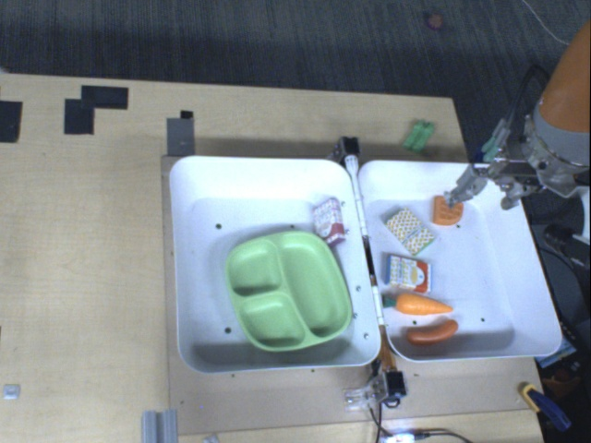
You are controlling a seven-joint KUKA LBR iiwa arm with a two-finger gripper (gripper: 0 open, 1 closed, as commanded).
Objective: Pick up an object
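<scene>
Arm: a grey arm with an orange band is seen entering from the right, ending over the far right part of the right bin (517,275).
End effector: the end effector (459,195) is seen just above the orange piece; how far it is opened cannot be told, and nothing is seen gripped in it.
Orange piece: a small flat orange piece (448,212) is found directly under the end effector's tip, on the right bin's floor; contact cannot be told.
Patterned packet: a small patterned packet (409,230) is laid just to the left of the end effector, slightly nearer the camera.
Printed box: a little printed box (407,272) is placed further toward the camera from the end effector, left of it.
Carrot: an orange carrot (423,305) is laid beyond the printed box, well apart from the end effector.
Sausage: a red-brown sausage (431,332) is laid just beside the carrot, near the bin's front wall.
Left bin: the left bin (199,247) is set well to the left of the end effector; a green divided plate (288,289) and a small wrapper (329,220) are held in it.
Desk: a green item (418,136) is left on the desk (83,275), beyond the bins and left of the end effector.
</scene>
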